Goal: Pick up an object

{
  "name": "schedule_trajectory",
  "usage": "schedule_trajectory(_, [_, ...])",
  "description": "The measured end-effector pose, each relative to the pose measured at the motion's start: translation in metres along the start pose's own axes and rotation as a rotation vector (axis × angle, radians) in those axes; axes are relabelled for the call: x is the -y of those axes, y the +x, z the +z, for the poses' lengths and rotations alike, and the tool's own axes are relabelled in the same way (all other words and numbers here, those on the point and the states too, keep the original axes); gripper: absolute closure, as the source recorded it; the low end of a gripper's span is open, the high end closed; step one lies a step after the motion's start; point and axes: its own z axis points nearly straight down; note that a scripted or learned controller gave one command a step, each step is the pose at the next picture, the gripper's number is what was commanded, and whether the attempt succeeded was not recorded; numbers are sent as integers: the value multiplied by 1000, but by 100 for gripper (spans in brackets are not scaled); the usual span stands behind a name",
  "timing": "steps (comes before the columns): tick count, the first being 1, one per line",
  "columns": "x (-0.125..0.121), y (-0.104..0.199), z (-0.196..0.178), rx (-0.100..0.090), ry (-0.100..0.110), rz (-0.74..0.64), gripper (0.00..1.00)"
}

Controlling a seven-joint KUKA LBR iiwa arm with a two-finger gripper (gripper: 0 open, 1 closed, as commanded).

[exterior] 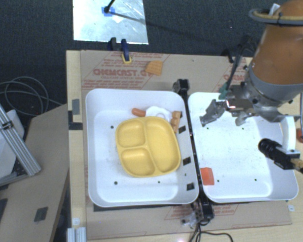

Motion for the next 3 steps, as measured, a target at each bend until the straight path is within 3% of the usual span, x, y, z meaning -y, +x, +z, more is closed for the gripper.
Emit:
schedule_trajectory(1, [-9, -59, -45, 4, -3, 15, 0])
schedule_trajectory(2, [15, -14, 106, 1, 18, 7, 0])
schedule_trajectory(3, [17, -131, 213, 5, 12, 22, 0])
